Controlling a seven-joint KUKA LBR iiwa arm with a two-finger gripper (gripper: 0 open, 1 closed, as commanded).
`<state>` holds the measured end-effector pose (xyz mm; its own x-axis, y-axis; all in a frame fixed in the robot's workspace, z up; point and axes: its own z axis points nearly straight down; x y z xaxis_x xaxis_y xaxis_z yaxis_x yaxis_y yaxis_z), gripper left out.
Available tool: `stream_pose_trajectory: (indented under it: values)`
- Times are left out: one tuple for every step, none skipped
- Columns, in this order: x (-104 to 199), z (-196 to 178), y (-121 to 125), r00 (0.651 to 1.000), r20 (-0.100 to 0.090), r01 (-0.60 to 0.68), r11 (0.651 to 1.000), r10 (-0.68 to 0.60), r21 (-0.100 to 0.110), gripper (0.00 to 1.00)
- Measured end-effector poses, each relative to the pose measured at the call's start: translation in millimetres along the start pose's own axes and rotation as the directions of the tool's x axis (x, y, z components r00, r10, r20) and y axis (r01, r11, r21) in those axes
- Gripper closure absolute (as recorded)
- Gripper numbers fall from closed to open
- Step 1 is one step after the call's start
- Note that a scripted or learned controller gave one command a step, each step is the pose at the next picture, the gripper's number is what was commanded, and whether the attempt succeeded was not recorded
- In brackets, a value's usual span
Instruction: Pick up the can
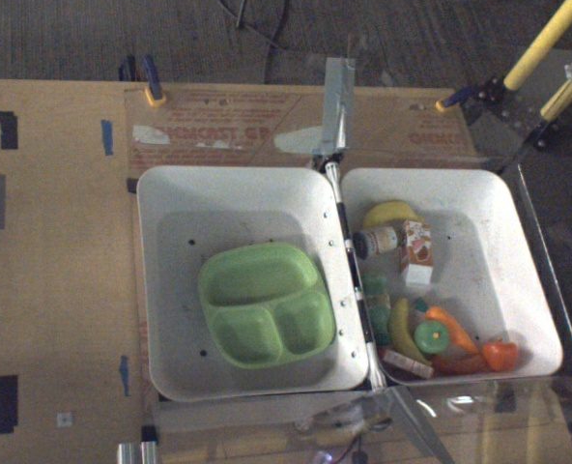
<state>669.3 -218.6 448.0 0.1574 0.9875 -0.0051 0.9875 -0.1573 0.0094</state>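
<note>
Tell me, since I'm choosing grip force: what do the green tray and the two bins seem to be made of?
The green tray looks like molded plastic, matte: one even color, rounded compartment walls, soft highlights only. The left bin and right bin look like thin, smooth white plastic, with rounded corners and a faint sheen, though painted metal can't be ruled out.

Red print on cardboard sheet (218, 129) behind bins, upside down, too blurred to read. Carton (416, 245) label illegible.

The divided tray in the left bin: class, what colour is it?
Light green: the divided tray shows best in the camera view, lying in the left bin.
</note>
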Motion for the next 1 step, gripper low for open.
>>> stream_pose_trajectory:
  values:
    - [0.2, 0.2, 0.0, 1.000, 0.000, 0.000, 1.000, 0.000, 0.000, 0.00]
